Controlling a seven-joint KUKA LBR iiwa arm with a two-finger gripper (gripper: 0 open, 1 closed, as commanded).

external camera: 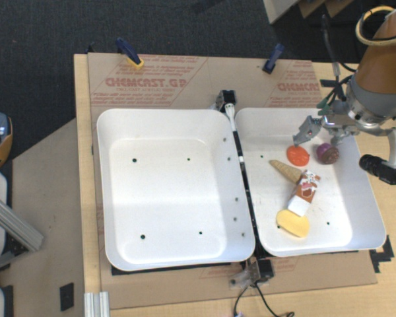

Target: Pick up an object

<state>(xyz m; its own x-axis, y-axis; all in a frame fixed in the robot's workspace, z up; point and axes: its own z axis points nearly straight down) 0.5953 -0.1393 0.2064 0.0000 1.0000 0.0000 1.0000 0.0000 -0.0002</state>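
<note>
Seen from above at a slant, two shallow white bins sit side by side on a cardboard-covered bench. The left bin [165, 190] has nothing visible in it. The right bin [356, 226] holds a small cluster of toys: an orange-red ball [298, 155], a purple ball [327, 153] just beside it, a tan cone [286, 171] lying on its side below them, a small bottle with a red and white label [303, 194], and a yellow piece [294, 224] touching the bottle's lower end. The grey arm with its orange band [381, 65] reaches in from the right, and the gripper [323, 129] hangs just above the two balls, its fingers spread apart with nothing between them. The step in hand looks like choosing and lining up on one item. To do it well, the fingers should centre over a single ball, straddle it cleanly without nudging its neighbour, and descend fully before closing, since round things may roll away
</note>
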